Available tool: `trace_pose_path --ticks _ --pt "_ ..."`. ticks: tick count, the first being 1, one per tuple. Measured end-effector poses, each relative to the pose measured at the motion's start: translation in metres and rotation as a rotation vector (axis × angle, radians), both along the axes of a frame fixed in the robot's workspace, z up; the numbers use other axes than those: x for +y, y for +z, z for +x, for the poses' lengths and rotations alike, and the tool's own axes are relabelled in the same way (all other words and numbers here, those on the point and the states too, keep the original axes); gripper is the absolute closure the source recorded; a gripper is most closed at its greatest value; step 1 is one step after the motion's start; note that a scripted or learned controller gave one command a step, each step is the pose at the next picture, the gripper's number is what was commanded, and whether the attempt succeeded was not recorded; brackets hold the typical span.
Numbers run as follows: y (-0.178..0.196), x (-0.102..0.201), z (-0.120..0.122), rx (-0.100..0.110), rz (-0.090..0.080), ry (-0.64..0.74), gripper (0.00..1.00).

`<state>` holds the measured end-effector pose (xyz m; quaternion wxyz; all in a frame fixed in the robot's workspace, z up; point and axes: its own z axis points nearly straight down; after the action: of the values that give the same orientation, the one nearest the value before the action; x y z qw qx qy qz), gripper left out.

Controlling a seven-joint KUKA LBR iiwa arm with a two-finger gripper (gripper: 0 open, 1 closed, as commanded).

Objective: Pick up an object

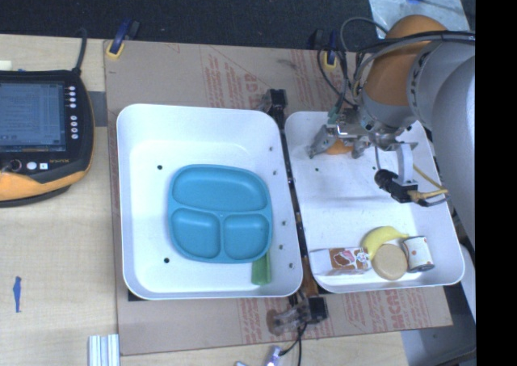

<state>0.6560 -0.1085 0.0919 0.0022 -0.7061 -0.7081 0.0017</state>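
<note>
Wooden bench carries cardboard sheet under two white bins, teach pendant at left

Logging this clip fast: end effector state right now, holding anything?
End effector: low over the right bin's far end, nothing seen in it; open or closed cannot be told.
</note>
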Motion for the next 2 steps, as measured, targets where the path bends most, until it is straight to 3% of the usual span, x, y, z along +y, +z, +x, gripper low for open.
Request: trace_pose_path --ticks 2 --pt "0.0 -0.025 0.0 -0.002 0.0 -0.001 0.0"
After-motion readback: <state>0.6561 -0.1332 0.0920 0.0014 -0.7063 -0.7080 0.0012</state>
